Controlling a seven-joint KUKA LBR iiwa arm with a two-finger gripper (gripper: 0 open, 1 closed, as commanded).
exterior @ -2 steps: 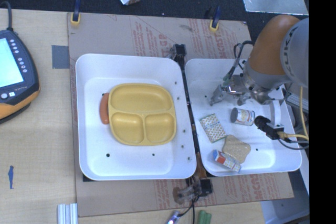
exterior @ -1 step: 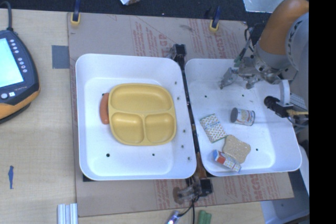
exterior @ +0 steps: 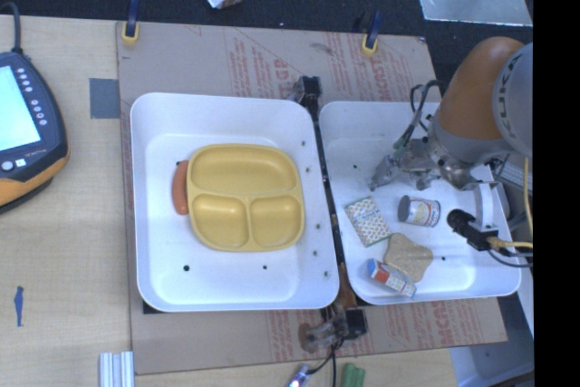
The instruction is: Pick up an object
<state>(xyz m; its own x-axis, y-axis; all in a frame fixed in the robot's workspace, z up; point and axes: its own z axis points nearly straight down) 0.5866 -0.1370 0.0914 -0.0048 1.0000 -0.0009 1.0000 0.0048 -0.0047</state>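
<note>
1. Wooden desk [exterior: 72, 267] with a cardboard sheet [exterior: 272, 59] clamped on top is carrying two white bins side by side; dark floor is showing beyond.
2. Right bin [exterior: 362, 127], near edge: a small carton [exterior: 391, 276] is lying beside a tan flat piece [exterior: 410, 256].
3. Mid bin: a patterned packet [exterior: 368, 220] and a small can [exterior: 420, 211] on its side are sitting just apart.
4. The gripper [exterior: 396, 166] is hovering over the bin's far half, above the can, with nothing visibly in it; cannot tell how open it is.
5. Left bin [exterior: 149, 195] is holding a yellow divided tray [exterior: 246, 196] with an orange item [exterior: 180, 188] touching its left side.
6. A pendant [exterior: 27, 131] is resting at far left.
</note>
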